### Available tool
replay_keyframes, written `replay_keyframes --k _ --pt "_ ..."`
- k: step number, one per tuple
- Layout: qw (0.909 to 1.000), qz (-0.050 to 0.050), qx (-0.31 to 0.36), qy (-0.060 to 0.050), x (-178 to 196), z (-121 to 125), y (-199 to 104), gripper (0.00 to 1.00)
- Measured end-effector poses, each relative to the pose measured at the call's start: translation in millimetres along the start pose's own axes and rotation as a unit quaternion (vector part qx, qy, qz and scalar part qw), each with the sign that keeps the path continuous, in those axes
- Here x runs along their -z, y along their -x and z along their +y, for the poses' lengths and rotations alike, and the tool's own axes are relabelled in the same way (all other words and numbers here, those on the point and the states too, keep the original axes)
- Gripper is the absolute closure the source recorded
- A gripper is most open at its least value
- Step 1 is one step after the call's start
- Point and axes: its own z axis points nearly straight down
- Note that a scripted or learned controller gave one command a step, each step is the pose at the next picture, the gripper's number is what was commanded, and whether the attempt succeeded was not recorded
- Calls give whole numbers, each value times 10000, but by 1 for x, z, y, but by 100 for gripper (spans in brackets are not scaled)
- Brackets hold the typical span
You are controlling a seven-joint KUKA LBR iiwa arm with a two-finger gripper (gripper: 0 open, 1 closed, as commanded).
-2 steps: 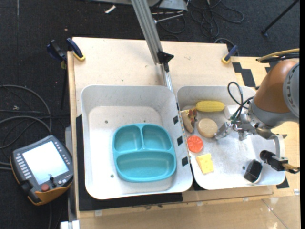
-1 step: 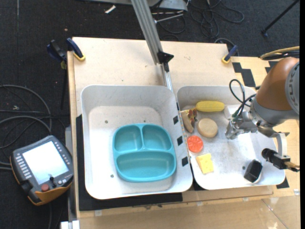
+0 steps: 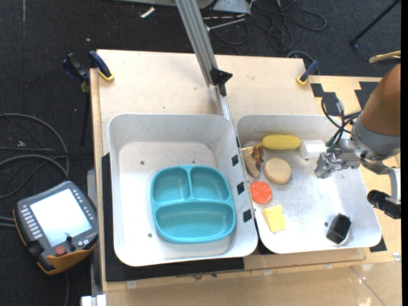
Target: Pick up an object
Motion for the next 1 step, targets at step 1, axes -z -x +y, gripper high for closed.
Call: replay_keyframes --k 1 --pt "10000 -3 16 10 63 -3 0 100"
